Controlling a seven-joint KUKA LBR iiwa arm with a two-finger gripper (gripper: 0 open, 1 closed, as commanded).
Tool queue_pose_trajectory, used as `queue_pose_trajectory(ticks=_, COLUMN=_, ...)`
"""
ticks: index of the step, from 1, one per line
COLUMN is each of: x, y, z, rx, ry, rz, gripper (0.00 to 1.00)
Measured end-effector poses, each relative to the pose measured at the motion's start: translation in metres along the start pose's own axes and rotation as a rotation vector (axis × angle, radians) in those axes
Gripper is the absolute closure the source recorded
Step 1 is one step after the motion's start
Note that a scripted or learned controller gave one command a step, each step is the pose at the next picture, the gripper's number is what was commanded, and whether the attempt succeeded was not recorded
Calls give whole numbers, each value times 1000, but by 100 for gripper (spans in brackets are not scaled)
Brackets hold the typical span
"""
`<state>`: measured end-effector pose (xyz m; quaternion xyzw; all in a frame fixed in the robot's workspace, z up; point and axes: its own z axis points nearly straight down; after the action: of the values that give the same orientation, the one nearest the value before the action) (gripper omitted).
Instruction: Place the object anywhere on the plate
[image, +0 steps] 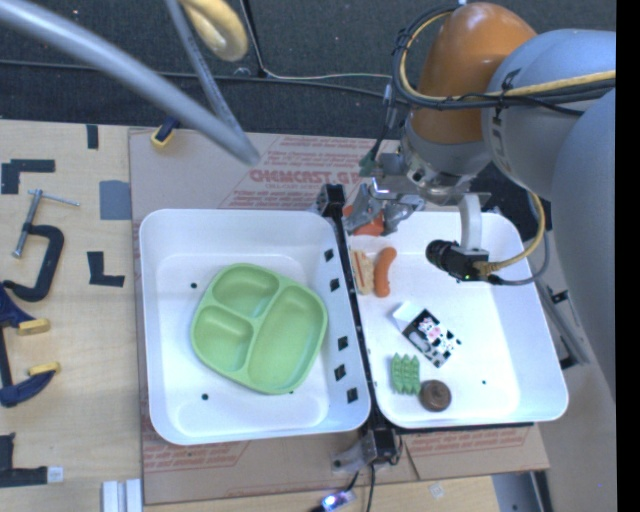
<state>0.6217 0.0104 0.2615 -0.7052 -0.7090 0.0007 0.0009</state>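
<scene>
A light green plate (260, 325) with three compartments lies in the left bin (165, 290), with nothing on it. My gripper (366, 212) hangs over the far left corner of the right bin (515, 330), close to the wall between the two bins. A small orange-red object (371, 229) shows right under the gripper, partly hidden by it. I cannot make out whether it is held or lying on the bin floor.
The right bin also holds an orange sausage (385, 270) beside a pale bun-like piece (362, 272), a white and black block (430, 335), a green ridged piece (404, 373) and a brown round piece (434, 396). Black clips line the shared wall (345, 330). Clamps (35, 255) lie left of the bins.
</scene>
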Motion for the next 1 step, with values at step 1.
queue_pose_trajectory(ticks=1, x=51, y=0, z=21, rx=2, ry=-1, rz=0, gripper=100)
